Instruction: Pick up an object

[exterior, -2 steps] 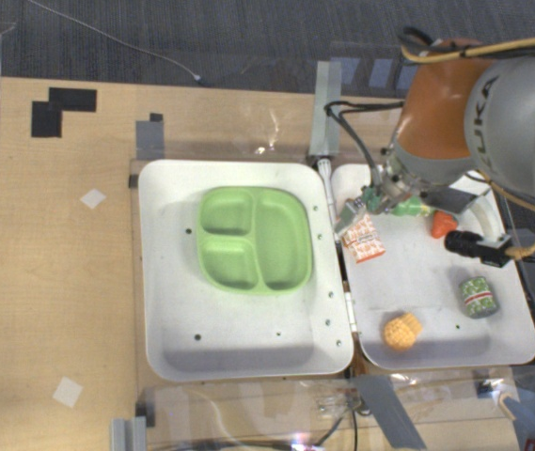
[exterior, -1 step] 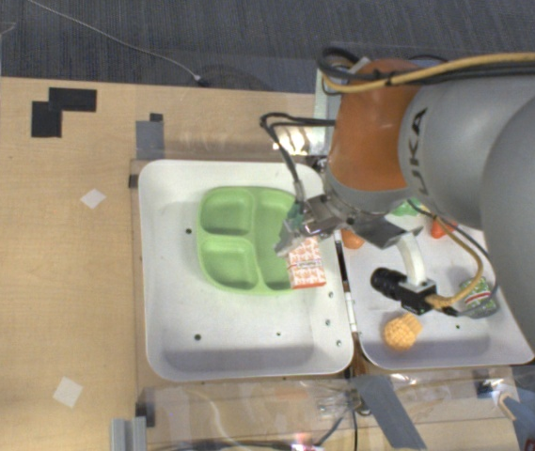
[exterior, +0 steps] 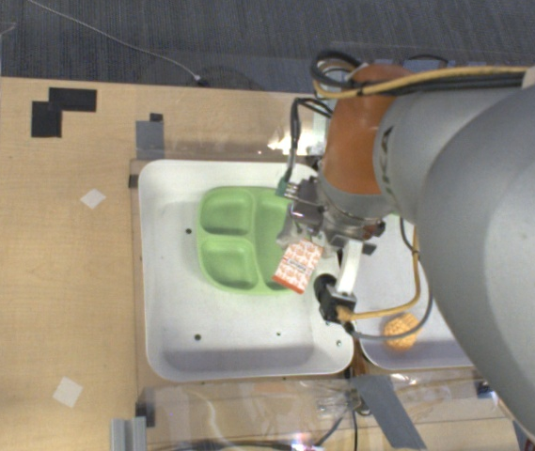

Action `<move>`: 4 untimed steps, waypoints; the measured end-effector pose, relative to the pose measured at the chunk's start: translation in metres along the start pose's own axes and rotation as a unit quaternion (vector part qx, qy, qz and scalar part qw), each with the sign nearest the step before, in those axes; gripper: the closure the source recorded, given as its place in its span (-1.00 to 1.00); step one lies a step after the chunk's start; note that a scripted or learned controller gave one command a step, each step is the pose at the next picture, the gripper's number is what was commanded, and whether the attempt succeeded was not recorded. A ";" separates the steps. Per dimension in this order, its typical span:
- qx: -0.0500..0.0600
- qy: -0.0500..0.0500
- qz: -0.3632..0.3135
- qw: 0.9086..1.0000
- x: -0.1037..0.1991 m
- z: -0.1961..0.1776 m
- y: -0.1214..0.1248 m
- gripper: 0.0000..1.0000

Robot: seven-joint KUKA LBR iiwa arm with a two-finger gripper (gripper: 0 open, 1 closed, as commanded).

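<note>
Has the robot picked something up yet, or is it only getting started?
It has reached into the left bin, so the reaching part looks done. Its hand is right at a small red-and-white packet on the edge of the green tray. I can't tell if it has the packet. Lifting is left.

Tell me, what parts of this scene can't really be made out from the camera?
- Tool: the wrist above covers it in the camera view, so whether it grips anything is unclear.
- Red-and-white packet: print too small to read.
- Green divided tray: its right side is hidden under the arm.
- Right bin: mostly covered by the arm.
- Yellowish object: partly behind a cable, too blurred to identify.
</note>
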State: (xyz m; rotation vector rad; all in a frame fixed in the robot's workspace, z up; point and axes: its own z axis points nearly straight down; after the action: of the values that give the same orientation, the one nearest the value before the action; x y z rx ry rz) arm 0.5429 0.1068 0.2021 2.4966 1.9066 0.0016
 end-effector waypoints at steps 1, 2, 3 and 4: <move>0.001 0.000 0.284 0.959 0.007 0.009 -0.030 1.00; 0.002 0.000 0.522 0.853 0.067 0.036 -0.072 1.00; 0.000 0.003 0.355 0.935 0.094 -0.074 -0.083 1.00; 0.001 0.000 0.518 0.855 0.109 -0.033 -0.088 1.00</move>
State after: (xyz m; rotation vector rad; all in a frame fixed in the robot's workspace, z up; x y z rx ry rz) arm 0.4867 0.2348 0.2354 3.1250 0.3369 -0.0005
